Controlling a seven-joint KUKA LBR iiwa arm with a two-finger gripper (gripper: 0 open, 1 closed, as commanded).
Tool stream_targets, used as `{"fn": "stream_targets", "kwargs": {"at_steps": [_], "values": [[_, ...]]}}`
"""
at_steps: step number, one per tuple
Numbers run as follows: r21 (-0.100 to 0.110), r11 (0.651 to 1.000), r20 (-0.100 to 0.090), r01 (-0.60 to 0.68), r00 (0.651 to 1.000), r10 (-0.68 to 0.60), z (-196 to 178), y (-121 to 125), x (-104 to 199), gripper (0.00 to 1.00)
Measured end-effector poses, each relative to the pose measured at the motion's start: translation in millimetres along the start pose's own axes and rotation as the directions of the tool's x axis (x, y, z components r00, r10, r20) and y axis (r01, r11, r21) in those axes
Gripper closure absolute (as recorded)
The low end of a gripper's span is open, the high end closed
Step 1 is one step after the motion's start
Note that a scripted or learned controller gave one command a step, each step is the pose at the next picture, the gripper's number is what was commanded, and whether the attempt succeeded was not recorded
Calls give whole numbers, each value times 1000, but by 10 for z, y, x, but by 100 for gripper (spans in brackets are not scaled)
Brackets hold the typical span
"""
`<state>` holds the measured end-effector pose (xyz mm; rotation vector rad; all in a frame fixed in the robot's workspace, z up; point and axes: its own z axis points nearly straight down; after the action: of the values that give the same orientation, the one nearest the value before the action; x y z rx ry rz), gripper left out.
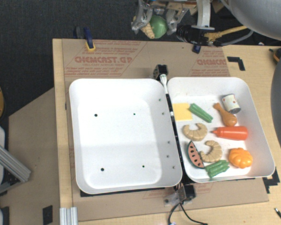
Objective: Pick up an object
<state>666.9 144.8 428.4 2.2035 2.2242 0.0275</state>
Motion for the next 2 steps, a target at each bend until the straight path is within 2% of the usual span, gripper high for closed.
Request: {"fn": "stream_targets", "kwargs": {"at_steps": [1, 2], "values": [[6, 1000, 1, -4, 1000, 4, -900, -55, 319, 100], [20, 1000, 6, -14, 1000, 14, -1094, -294, -193, 100]]}}
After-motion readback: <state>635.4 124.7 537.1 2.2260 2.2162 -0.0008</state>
